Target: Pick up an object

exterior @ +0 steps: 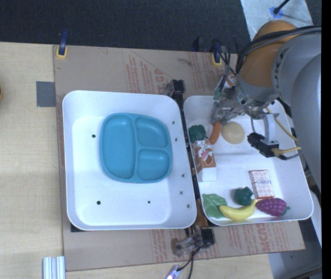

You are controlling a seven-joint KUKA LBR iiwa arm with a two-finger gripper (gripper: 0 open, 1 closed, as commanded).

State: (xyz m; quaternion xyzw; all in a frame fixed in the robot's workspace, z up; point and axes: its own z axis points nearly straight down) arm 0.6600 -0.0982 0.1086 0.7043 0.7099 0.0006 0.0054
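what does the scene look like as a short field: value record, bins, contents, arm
left bin: holds a blue divided plate
right bin: toy food and small packets
near edge of right bin: banana, purple grapes, green leaf
far end of right bin: carrot, pale round item
end effector: low over the far end of the right bin, above the carrot
held: nothing seen between the fingers
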